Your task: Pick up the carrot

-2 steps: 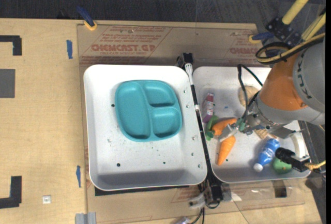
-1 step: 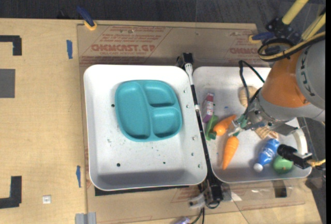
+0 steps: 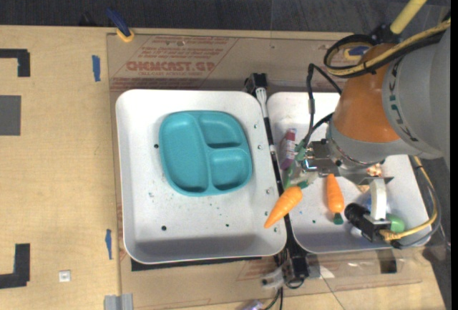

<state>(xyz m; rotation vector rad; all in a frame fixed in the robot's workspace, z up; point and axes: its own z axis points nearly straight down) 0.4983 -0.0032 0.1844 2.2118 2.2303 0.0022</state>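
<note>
Orange carrot point(image 3: 284, 204) lay tilted across the divider between the two bins. Your claw point(image 3: 303, 162) hung just above its leafy end; you needed to descend squarely over its middle.

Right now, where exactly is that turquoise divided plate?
In the camera view the turquoise divided plate lies flat in the middle of the left white bin, left of the divider between the bins and of the carrot straddling it.
</note>
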